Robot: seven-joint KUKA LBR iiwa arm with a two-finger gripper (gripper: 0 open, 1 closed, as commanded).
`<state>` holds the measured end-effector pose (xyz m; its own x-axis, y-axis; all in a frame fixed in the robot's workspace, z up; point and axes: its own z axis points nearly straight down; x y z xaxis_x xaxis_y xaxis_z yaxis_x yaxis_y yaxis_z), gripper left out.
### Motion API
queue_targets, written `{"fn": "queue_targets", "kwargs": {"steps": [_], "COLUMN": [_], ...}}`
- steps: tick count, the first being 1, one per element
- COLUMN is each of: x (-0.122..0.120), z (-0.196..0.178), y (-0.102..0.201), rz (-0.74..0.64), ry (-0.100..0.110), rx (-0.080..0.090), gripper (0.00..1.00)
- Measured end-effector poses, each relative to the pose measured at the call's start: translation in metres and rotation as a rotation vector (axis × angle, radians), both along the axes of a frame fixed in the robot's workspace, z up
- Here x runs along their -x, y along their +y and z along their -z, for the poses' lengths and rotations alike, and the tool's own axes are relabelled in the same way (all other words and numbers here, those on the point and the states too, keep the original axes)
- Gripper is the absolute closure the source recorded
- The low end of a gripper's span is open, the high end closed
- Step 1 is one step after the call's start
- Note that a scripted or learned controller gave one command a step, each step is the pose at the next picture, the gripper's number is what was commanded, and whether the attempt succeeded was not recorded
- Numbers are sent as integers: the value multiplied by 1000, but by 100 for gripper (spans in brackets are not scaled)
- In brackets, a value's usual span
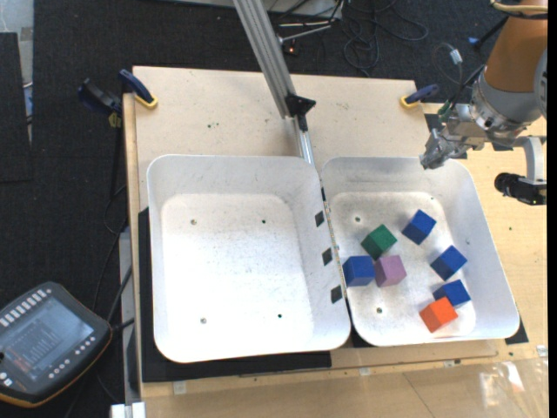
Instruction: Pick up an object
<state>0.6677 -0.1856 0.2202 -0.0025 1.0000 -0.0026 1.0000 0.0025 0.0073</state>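
Nothing was lifted yet: the hand [435, 157] hung over the right bin's [487, 225] far rim, its opening impossible to judge, while all 6 blocks [389, 270] lay in that bin.

- Setting: robotics laboratory test bench [261, 111], plywood-topped.
- Left of the bench: teach pendant [43, 342] on dark floor.
- Behind the bench: loose cables [374, 33], aluminium camera mast [265, 46].
- At bench corners: clamps [139, 90].
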Motion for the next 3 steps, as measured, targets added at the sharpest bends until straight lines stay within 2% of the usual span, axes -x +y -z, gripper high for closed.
{"fn": "queue_targets", "kwargs": {"steps": [1,3], "x": [-1,35], "z": [-32,-40], "y": [0,85], "rz": [0,-5], "ry": [1,8], "rx": [0,-4], "gripper": [100,100]}}
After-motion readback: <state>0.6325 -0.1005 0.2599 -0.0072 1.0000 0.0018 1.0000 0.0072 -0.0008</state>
